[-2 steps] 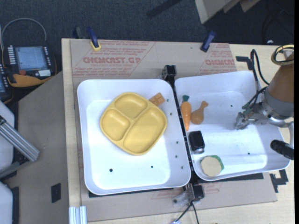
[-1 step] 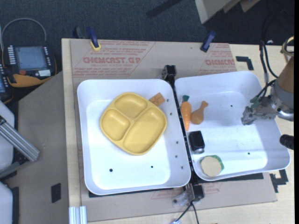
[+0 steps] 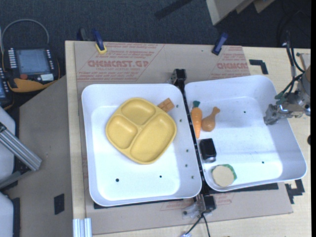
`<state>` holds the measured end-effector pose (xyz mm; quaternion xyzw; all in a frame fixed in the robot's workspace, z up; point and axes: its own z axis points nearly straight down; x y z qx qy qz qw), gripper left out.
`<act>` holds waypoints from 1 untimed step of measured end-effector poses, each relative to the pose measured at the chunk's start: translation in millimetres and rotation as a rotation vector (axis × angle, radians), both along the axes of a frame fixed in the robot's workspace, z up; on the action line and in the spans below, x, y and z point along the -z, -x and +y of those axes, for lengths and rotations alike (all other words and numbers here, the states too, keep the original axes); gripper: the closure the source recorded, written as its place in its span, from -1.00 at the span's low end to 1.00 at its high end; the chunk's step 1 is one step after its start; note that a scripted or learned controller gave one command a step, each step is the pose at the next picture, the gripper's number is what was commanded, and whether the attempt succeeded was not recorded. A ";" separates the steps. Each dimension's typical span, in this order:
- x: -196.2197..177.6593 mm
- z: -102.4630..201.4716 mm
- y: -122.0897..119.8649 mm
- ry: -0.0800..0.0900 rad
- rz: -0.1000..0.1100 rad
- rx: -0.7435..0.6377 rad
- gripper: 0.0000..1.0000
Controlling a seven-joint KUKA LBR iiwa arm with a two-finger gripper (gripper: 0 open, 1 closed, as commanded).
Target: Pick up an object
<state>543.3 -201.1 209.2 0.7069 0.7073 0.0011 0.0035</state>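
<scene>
Nothing picked yet: the candidates crowd the far wall of the right bin [image 3: 256,85].

The carrot [image 3: 196,120] and drumstick [image 3: 210,119] lie touching, well left of the pincer [image 3: 272,113], hard by the divider; the black block [image 3: 208,149] and round sandwich [image 3: 223,176] sit below them, left and nearer the camera. The pincer hangs at the bin's right rim (whether wide or narrow, I cannot tell), holding nothing visible. Farther left, a yellow plate [image 3: 141,131] covers most of a wooden block [image 3: 166,104] in the left bin [image 3: 98,147].

"CHEMCAST GP" on bench board [image 3: 118,63]
</scene>
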 end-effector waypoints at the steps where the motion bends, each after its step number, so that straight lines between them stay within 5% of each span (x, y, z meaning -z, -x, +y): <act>1: -27.9 -0.5 -1.2 -0.001 0.002 0.000 1.00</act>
